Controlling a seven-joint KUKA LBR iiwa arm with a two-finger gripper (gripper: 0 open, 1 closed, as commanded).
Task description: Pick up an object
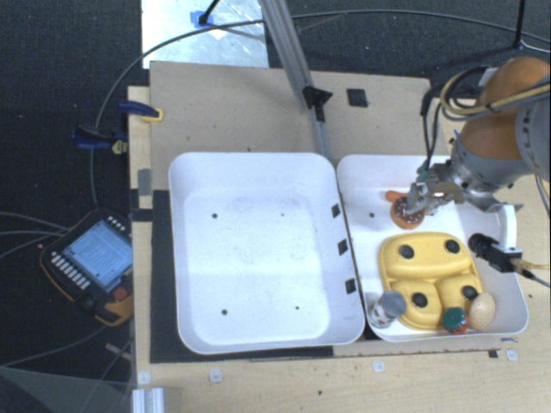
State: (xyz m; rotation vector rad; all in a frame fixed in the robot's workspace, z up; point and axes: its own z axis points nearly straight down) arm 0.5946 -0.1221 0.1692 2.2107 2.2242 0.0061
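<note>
My gripper point(414, 203) hangs low over the far part of the right bin point(366, 179), directly above a small orange and brown object point(403, 215) that lies on the bin floor. The fingers reach down onto that object; their spacing is hidden by the wrist. Nearer the front of the same bin lies a large yellow moulded piece point(428, 272) with dark holes. Along the bin's front edge sit a small grey object point(392, 304), a green and red ball point(455, 319) and a beige egg-shaped object point(481, 310).
The left bin point(250, 248) stands beside the right one, joined by black clips along the shared wall. A black part of the arm's tooling point(493, 253) juts over the right bin's right side. A metal pole point(288, 46) slants in from the top.
</note>
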